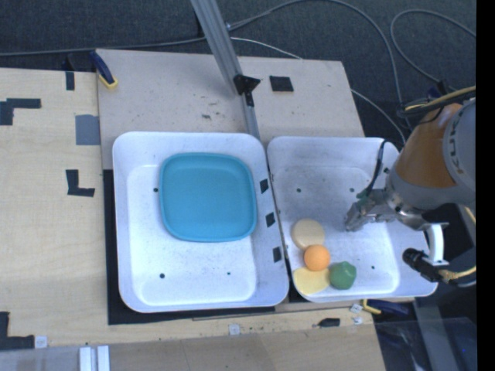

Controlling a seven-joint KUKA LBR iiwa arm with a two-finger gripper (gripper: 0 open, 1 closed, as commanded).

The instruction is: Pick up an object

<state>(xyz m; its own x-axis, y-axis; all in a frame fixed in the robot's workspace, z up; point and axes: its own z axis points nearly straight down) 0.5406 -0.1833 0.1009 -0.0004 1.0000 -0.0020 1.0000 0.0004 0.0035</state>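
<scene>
1. White bins, two, shallow, set side by side on the worktop (46,207) at the frame's centre: left bin (131,284), right bin (309,157).
2. Blue square plate (207,195), lying flat in the left bin, toward its upper part.
3. Objects clustered at the lower left of the right bin: beige round piece (308,231); orange ball (315,257) just below it; yellow piece (309,281) under the ball; green object (342,274) beside the ball, to its right.
4. Grey arm with orange band (425,161), entering from the right of the frame.
5. Hand (356,219), low over the right bin's middle, right of the beige piece and apart from it; nothing seen between its fingers; open or closed cannot be told.
</scene>
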